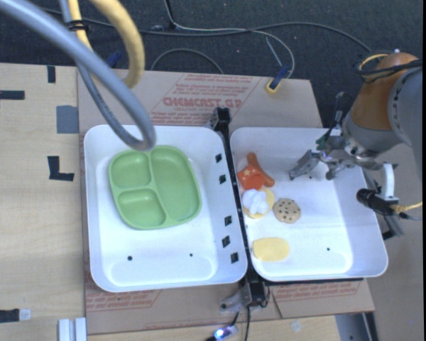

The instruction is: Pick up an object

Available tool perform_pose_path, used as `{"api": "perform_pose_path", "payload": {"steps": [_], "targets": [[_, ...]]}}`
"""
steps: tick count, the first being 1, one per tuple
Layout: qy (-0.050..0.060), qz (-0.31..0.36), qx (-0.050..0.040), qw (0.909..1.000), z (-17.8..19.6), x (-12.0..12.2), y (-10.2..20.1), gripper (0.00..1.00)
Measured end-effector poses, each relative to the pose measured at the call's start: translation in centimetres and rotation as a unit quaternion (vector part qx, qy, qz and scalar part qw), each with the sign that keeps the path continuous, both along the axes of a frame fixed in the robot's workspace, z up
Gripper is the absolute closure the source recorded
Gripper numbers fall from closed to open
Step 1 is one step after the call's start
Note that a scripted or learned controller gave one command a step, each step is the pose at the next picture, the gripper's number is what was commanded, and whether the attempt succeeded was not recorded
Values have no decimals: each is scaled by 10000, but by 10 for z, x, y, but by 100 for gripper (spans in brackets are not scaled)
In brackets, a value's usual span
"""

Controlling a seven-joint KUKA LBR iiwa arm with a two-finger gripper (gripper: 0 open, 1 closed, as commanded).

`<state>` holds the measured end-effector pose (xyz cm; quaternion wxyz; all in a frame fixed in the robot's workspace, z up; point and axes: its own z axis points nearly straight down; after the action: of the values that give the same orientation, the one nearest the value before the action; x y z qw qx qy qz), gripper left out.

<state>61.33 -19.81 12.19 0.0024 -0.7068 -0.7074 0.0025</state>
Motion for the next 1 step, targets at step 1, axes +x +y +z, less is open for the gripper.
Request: {"api": "perform_pose_path", "payload": {"steps": [1], "targets": [[-32, 7, -11, 10000, -39, 0, 1, 0]]}}
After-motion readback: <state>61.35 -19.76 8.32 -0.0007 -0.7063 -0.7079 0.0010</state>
